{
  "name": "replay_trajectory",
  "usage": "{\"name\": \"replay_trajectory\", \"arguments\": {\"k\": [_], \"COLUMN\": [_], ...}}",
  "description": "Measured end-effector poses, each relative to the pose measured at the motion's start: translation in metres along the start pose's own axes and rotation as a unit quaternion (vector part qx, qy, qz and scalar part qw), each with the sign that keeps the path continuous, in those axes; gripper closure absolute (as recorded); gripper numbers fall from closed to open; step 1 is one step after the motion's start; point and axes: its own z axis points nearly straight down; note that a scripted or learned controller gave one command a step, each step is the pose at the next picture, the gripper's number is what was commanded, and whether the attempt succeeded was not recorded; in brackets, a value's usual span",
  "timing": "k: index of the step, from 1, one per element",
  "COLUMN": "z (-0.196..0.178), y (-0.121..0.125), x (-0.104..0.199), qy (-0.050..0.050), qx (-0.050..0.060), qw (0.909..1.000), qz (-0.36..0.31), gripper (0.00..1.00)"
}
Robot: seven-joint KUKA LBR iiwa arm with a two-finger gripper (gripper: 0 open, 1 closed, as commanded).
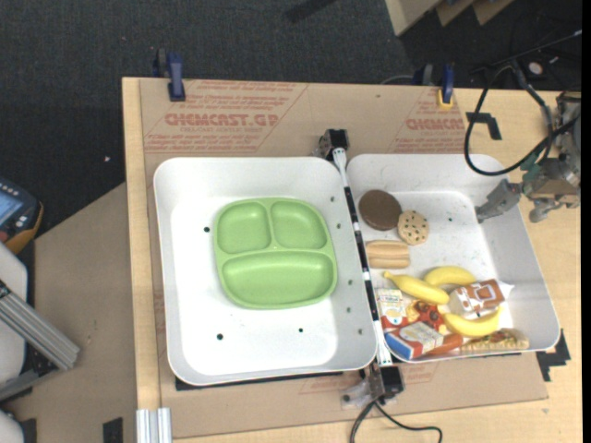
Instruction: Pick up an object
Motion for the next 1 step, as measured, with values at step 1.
{"name": "replay_trajectory", "arguments": {"k": [1], "z": [0.1185], "y": [-0.0041], "x": [0.0876], "qy": [0.004], "qx": [0.006], "qw": [1.0], "qz": [-0.004], "gripper": [0.0]}}
